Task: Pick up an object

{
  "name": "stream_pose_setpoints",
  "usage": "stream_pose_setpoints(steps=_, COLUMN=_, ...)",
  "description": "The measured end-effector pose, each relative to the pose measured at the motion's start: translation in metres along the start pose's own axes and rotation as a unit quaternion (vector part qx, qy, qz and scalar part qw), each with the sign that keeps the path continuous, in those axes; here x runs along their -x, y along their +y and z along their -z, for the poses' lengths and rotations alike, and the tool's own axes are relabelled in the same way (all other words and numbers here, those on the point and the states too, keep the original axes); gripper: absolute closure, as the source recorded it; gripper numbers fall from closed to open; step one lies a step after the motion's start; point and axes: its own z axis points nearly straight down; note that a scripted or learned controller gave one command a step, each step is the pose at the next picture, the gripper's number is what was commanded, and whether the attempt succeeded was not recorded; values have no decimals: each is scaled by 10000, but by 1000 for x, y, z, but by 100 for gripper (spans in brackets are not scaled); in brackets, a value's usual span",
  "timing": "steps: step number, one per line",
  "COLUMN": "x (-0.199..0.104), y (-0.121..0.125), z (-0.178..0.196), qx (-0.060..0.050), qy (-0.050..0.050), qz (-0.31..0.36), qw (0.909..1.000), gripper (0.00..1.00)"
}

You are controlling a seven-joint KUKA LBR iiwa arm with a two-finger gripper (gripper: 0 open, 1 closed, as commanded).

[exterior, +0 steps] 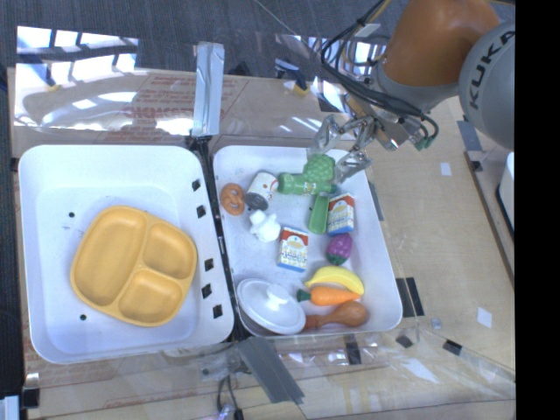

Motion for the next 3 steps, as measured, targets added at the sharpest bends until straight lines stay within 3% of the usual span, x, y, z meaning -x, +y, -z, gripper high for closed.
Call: stream_pose_setpoints(steps=3, x=3, y=0, z=26, qx=1, qy=-17, qz=16, qw=10000, gripper=100)
